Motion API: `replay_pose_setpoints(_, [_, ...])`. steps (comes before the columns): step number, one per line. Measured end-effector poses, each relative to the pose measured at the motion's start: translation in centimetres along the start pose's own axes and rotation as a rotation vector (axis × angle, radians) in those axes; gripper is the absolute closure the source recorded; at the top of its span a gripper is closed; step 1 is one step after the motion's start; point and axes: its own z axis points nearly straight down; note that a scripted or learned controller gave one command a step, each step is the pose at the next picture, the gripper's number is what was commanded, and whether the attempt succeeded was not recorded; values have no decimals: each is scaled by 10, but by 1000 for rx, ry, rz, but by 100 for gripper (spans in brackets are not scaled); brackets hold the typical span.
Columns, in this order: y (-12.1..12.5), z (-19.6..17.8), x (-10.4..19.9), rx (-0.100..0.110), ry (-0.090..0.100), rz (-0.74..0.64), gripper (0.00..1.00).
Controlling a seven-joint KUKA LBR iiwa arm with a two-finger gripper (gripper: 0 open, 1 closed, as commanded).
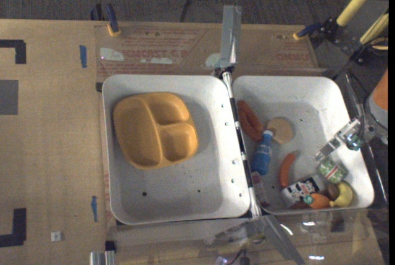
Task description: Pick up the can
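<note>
Where crowded by banana (344, 194) and carton (302, 188) in right bin (290, 81): small green-white can (331, 170). Left bin (185, 189): orange divided plate (154, 129). Gripper (338, 143) nearby, opening unreadable.

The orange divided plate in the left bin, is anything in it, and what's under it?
The orange divided plate holds nothing in its three compartments. It rests on the floor of the left bin; whatever lies beneath it is covered.

Legible text: none. Cardboard panel (154, 47) behind the left bin: faint reddish printed lines, characters too blurred to read. Second cardboard panel (290, 50) behind the right bin: similar reddish print, unreadable. Small carton (302, 188) in the right bin: dark and white label markings, too small to make out. Green can (331, 170): patterned label, no readable wording.
</note>
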Motion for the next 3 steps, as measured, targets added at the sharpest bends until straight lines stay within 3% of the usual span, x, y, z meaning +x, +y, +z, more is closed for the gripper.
replay_pose_setpoints(1, [-34, 51, 28, -4, 3, -55, 0])
replay_pose_setpoints(2, [23, 45, -12, -3, 0, -85, 0])
replay_pose_setpoints(3, [12, -2, -8, -1, -4, -214, 0])
